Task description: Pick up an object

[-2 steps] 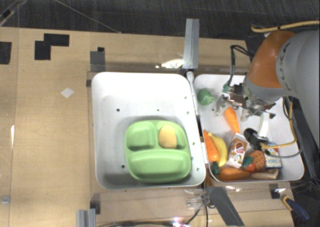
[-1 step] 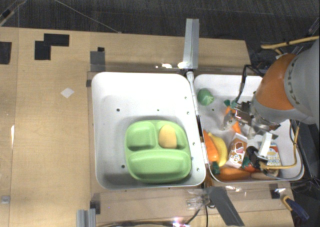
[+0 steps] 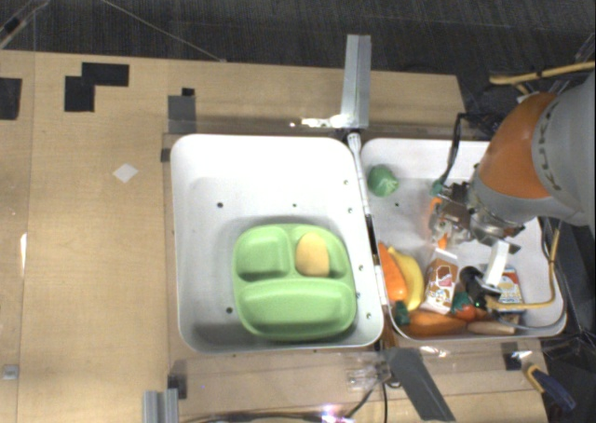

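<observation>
My gripper (image 3: pixel 449 218) hangs low over the middle of the right bin (image 3: pixel 414 156), below the orange wrist band. Just beneath and in front of it lie a yellow banana (image 3: pixel 409 270), an orange pepper-like toy (image 3: pixel 392 281), a small brown-and-white carton (image 3: pixel 440 288) and an orange carrot (image 3: pixel 436 323) along the front wall. A green ball (image 3: pixel 381 180) rests at the bin's back left, apart from the gripper. I see nothing clearly held.
The left bin (image 3: pixel 200 225) holds a green divided plate (image 3: pixel 293 305) with a yellow-orange fruit (image 3: pixel 313 253) in its right compartment. A metal post (image 3: pixel 357 81) stands behind the divider between the bins. Small items crowd the right bin's front right corner (image 3: pixel 503 305).
</observation>
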### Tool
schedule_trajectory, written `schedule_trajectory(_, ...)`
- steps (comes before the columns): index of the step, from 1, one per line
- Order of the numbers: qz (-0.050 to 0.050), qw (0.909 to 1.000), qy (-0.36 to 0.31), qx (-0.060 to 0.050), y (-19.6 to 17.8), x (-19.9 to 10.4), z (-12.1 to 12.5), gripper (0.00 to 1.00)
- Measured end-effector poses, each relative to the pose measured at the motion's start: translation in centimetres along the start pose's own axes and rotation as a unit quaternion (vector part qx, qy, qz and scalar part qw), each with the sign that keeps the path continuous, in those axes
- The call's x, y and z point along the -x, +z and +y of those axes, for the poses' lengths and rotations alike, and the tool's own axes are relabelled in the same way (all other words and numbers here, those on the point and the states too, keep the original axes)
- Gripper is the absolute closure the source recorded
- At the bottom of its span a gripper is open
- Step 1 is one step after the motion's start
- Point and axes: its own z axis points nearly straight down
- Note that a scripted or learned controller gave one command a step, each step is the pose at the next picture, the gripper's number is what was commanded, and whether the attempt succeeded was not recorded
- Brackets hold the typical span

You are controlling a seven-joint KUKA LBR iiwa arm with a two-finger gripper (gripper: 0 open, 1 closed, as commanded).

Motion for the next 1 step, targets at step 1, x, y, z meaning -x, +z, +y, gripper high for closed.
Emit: schedule_trajectory(1, -0.004, 0.9997, -0.022, -0.009, -13.10, -7.81, -0.15, 1.00)
